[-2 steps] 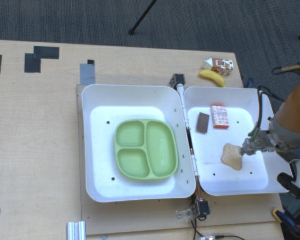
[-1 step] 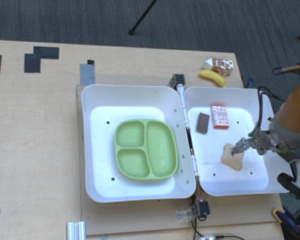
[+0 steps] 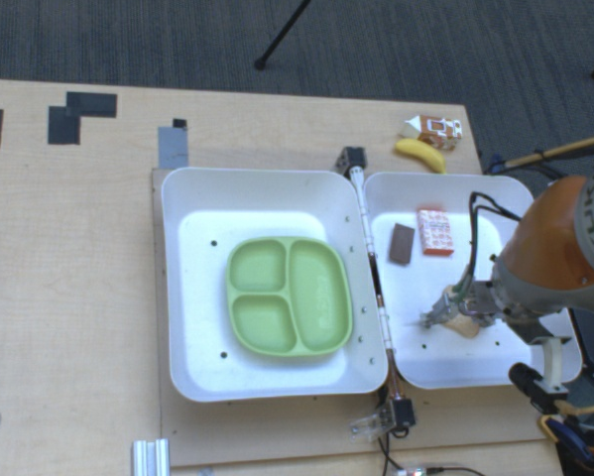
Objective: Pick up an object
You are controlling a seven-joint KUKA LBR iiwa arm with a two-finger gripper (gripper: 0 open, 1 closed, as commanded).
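On the pale wooden counter (image 3: 68, 266) sit 2 glossy white bins. The left bin (image 3: 192, 266) holds a smooth green 3-compartment plate (image 3: 289, 297). In the right bin (image 3: 420, 360), the metal end effector (image 3: 450, 310) sits low beside a tan lump (image 3: 466, 326); its grip I cannot tell. A red-patterned flat box (image 3: 435, 231) and dark brown slab (image 3: 402, 244) lie nearby.

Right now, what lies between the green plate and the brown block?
In the camera view, the two bins' adjoining rims lie between the green plate and the brown block.

Tabletop (image 3: 68, 266), light wood: two white bins (image 3: 267, 201), banana (image 3: 420, 154), small carton (image 3: 438, 127), black tape patches (image 3: 78, 115).
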